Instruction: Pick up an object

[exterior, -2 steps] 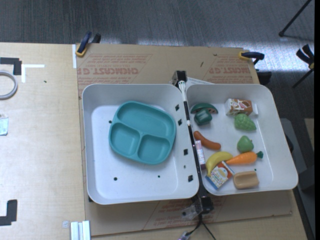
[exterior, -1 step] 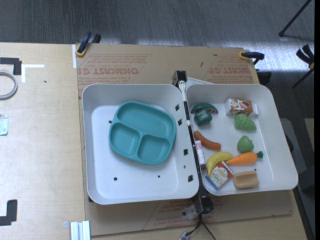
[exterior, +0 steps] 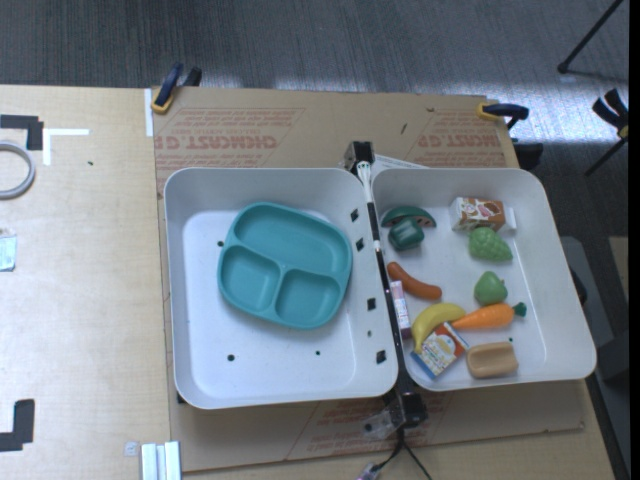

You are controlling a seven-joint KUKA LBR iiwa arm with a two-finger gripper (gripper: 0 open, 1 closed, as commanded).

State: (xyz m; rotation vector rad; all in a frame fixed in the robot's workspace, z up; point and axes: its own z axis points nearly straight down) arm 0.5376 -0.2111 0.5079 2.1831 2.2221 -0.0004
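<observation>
The right bin (exterior: 545, 268) holds several toy foods. A dark green piece (exterior: 407, 226) lies at its back left, a red and white packet (exterior: 481, 214) at the back, and two green vegetables (exterior: 490, 245) (exterior: 490, 288) sit below the packet. A red sausage (exterior: 415, 281) lies near the divider. In front of it are a yellow banana (exterior: 437, 318), an orange carrot (exterior: 487, 316), a small printed carton (exterior: 440, 351) and a tan bread piece (exterior: 491, 359). The left bin (exterior: 200, 358) bears a teal divided plate (exterior: 285, 265).
Both bins rest on a cardboard sheet (exterior: 260, 133) clamped at the back corners by clips (exterior: 172, 85) (exterior: 503, 112). The wooden bench (exterior: 75, 288) extends to the left. A cable (exterior: 400, 448) runs off the front between the bins.
</observation>
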